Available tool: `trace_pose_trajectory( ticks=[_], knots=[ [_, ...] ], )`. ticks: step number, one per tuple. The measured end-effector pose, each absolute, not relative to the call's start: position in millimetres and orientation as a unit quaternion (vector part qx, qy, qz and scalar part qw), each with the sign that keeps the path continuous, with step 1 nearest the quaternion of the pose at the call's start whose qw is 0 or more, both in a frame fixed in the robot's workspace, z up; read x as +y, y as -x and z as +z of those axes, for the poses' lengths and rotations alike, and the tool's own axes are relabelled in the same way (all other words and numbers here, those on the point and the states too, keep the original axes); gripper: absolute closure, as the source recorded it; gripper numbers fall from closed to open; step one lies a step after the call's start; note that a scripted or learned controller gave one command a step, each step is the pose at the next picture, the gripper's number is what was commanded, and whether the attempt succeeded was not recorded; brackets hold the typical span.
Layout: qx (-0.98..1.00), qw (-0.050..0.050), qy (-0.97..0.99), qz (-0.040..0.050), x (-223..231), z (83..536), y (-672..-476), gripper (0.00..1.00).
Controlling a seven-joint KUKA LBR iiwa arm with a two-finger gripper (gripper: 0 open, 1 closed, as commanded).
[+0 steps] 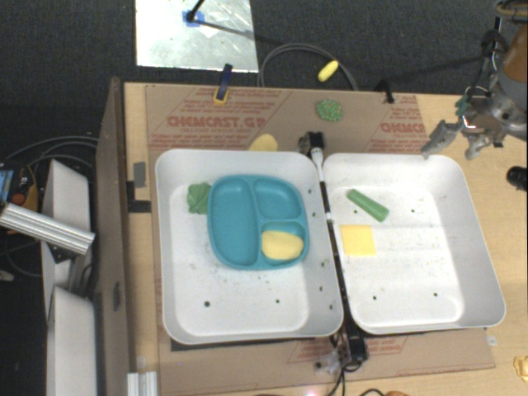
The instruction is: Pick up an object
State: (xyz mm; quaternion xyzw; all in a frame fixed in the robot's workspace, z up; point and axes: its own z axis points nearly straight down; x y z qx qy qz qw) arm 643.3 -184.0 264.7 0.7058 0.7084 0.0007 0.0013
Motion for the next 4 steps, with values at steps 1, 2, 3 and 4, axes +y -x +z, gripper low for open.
trace_pose_trajectory(
  ticks=[1, 2, 3, 4],
  knots=[
    [0.710, -0.003, -0.704, -0.0007, -133.9, 173.1, -627.1, 0.00],
    [0.710, -0.002, -0.704, -0.0008, -101.0, 87.7, -619.3, 0.00],
    [0.707, 0.002, -0.707, 0.0014, -136.3, 85.4, -643.5, 0.00],
    [0.708, 0.002, -0.706, 0.0018, -134.9, 96.4, -643.5, 1.00]
  ],
)
